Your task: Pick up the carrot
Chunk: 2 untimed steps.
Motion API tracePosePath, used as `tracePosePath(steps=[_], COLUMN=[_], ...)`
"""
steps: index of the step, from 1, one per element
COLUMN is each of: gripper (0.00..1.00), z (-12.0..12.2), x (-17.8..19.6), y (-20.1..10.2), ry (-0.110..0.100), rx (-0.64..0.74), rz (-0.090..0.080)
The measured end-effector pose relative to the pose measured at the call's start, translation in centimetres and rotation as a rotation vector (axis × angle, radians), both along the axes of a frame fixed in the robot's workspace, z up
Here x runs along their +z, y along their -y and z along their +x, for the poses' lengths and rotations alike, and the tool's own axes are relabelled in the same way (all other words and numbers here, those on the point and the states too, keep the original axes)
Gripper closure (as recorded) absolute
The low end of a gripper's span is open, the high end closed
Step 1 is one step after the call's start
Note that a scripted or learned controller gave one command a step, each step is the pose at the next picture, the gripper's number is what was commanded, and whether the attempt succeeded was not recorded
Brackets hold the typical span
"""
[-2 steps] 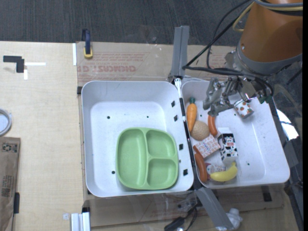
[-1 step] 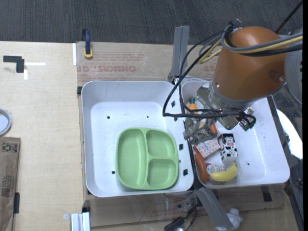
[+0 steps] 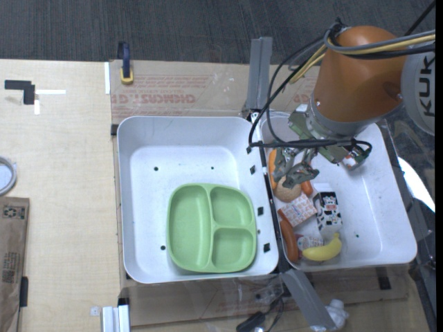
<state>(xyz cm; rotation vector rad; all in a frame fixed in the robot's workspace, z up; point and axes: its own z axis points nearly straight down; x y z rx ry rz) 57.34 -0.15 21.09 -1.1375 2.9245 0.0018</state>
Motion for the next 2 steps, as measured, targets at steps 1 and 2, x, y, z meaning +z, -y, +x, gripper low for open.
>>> tracePosePath(steps=[1,2], gripper=[1.00,1.00], z=[2.8,3.6], x=[-1.9,0.4], y=[4.3,-3.4], ry=[0.001,0.002], rx=[0.149,0.248], rz=[0.000,0.000])
